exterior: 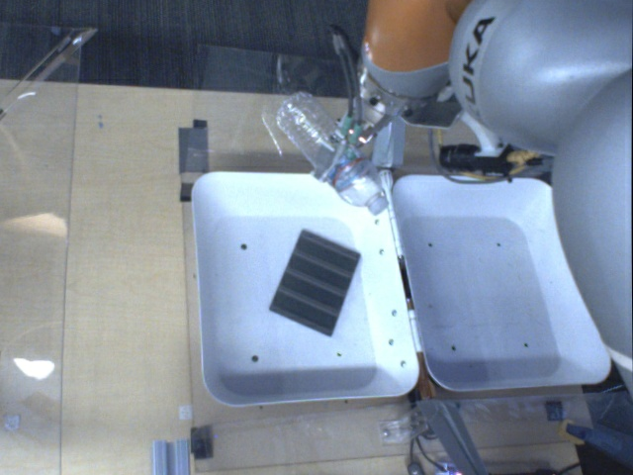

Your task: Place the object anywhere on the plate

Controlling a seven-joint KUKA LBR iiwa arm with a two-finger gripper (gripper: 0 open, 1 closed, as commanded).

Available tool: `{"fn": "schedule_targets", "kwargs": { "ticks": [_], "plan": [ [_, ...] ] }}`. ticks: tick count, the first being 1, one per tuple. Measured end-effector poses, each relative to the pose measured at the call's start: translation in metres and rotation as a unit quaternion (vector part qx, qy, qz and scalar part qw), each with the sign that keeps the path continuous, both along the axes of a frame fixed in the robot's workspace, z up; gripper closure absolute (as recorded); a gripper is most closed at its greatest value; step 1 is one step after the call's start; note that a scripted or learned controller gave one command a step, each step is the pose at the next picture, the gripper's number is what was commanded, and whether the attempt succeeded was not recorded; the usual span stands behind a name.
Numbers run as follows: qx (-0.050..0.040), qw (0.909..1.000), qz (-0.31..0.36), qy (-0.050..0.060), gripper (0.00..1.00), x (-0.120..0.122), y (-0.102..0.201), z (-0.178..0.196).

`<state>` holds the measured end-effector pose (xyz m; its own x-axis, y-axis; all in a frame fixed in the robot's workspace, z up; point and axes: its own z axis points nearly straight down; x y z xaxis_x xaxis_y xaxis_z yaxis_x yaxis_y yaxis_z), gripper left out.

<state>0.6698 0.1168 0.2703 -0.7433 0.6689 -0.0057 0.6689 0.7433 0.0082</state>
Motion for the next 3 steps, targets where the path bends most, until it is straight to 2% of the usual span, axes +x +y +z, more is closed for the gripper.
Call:
{"fn": "schedule_targets", "kwargs": {
  "ticks": [1, 2, 3],
  "plan": [
    [-0.0012, 0.9842, 0.177, 0.001, 1.0, -0.022, -0.025, -0.041],
    [-0.002, 0.9445, 0.329, 0.0, 1.0, -0.035, 0.023, -0.031],
    [-0.0038, 0.8876, 0.461, -0.002, 1.0, -0.018, -0.023, -0.007]
  ]
}}
